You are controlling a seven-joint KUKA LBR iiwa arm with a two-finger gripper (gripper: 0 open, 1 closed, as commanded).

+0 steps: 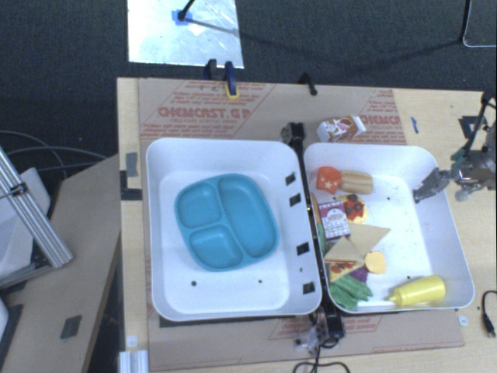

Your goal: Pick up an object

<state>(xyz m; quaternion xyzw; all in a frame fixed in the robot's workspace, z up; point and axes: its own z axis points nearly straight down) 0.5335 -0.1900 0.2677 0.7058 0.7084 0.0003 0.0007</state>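
I see tool [432, 183] at right bin [435, 162] edge; grip state unclear. Toys lie left; yellow bottle [418, 291] below, lying sideways.

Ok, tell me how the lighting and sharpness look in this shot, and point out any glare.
Camera view: lighting is even and soft, with faint shadows along the inner walls of the left bin. The strongest glare is on the shiny sheet on the dark floor at top. The whole picture is slightly soft; small toys in the right bin blur together, and the pincer at the right edge is too fuzzy to read.
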